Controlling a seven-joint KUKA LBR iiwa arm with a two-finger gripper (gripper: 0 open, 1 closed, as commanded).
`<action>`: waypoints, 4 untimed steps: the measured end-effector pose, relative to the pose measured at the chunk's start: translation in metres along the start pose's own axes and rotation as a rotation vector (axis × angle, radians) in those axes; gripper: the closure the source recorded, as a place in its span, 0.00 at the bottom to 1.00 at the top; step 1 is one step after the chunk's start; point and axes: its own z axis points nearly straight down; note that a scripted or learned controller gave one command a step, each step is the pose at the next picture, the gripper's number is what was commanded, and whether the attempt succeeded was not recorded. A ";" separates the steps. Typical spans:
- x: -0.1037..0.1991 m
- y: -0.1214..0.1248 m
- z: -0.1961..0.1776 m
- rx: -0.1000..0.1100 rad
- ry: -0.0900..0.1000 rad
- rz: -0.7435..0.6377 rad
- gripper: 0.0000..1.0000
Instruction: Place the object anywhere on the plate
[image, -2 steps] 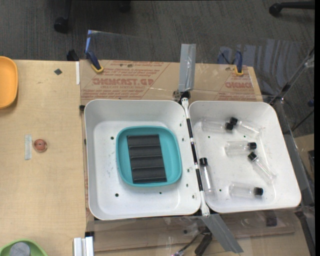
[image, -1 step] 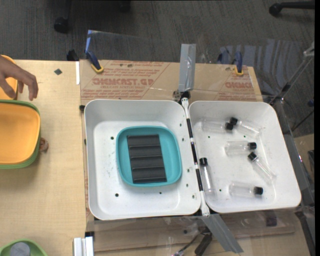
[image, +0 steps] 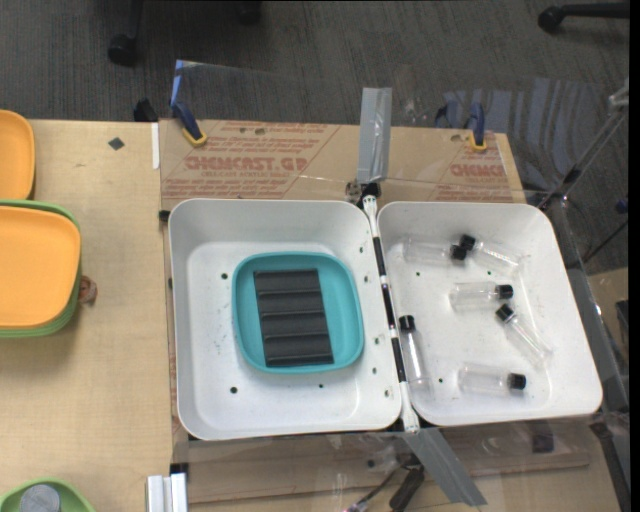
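Vial (image: 411, 360) lying along right bin's (image: 560, 235) left edge, cap pointing farward, teal plate (image: 346, 300) sitting in left bin (image: 200, 330).

Orange trays (image: 35, 262) stacked on a green one (image: 62, 318) rest left of the bins.

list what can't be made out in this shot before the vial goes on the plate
- Vials: clear glass on the white right bin; outlines fade, mostly the black caps show, so the exact count is uncertain.
- Dark insert on the teal plate: too coarse to identify.
- Orange trays: cut off by the camera view's left edge.
- Green object: cut off at the bottom edge.
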 end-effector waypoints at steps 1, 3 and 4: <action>-0.002 -0.001 0.001 0.002 -0.002 0.132 0.00; -0.020 -0.011 0.064 0.001 0.000 0.273 0.00; -0.009 -0.005 0.000 0.001 0.001 0.352 0.00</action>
